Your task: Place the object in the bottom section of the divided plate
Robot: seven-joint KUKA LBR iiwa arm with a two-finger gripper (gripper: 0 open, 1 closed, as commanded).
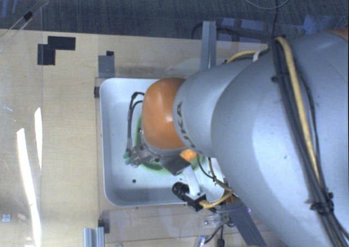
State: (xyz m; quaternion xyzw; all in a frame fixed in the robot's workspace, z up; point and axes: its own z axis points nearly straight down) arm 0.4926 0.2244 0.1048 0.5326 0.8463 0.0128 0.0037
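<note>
The arm fills the right of the camera view, its orange band (161, 114) hanging over the left white bin (112, 131). Beneath the wrist, slivers of a green divided plate (147, 166) peek out on the bin floor. A small orange object (188, 155) shows just beside the wrist, at the plate's right side; whether it is held or lying on the plate cannot be told. The gripper (143, 156) points down over the plate, with its tip hidden by the wrist.
The bin's left and lower floor is bare white. Black cables (132, 115) loop along the wrist. A black fitting (185, 194) with a yellow cable sits near the bin's lower rim. Black tape marks (53, 48) lie on the wooden bench at upper left.
</note>
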